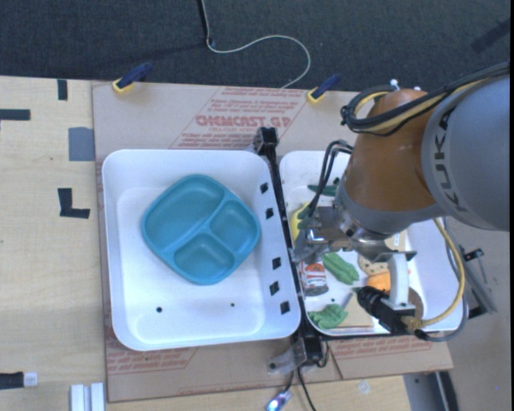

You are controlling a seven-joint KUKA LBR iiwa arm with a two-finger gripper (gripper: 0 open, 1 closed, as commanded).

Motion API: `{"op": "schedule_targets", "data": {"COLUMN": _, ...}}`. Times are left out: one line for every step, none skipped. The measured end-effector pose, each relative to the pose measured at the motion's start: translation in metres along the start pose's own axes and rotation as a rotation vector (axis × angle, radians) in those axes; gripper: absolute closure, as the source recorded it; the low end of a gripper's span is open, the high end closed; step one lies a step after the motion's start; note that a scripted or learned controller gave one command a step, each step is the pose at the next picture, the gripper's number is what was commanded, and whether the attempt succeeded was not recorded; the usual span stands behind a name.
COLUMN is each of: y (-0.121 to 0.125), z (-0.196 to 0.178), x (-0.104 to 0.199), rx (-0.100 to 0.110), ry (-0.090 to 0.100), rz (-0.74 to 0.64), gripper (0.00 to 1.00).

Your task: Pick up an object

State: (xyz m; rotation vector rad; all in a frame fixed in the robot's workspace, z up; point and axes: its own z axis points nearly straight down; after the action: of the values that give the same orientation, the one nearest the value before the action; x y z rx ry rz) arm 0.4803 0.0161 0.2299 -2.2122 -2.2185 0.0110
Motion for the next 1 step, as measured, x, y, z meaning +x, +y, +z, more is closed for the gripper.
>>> {"op": "schedule_targets", "data": {"y": 0.0034, "z": -0.1338, "x": 0.0321, "rx": -0.024, "ry": 0.002, "rz": -0.004, "gripper": 1.0}}
